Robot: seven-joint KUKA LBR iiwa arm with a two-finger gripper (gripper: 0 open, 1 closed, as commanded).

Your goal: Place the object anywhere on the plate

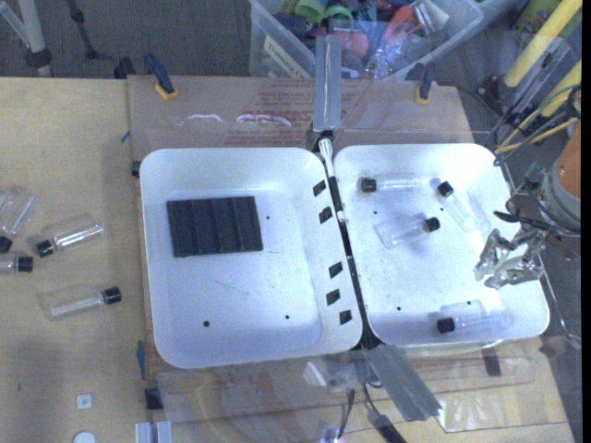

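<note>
Gripper [506, 258] at right bin's [531, 317] right edge, seemingly beside vials [400, 230].

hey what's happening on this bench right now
A robot arm reaches in from the right, its gripper hovering over the right edge of the right bin. That bin holds four clear vials with black caps; the nearest vial lies near the front edge, apart from the gripper. The dark ridged plate sits in the left bin with nothing on it, so no vial has been placed yet. More vials lie loose on the bench to the left.
</note>
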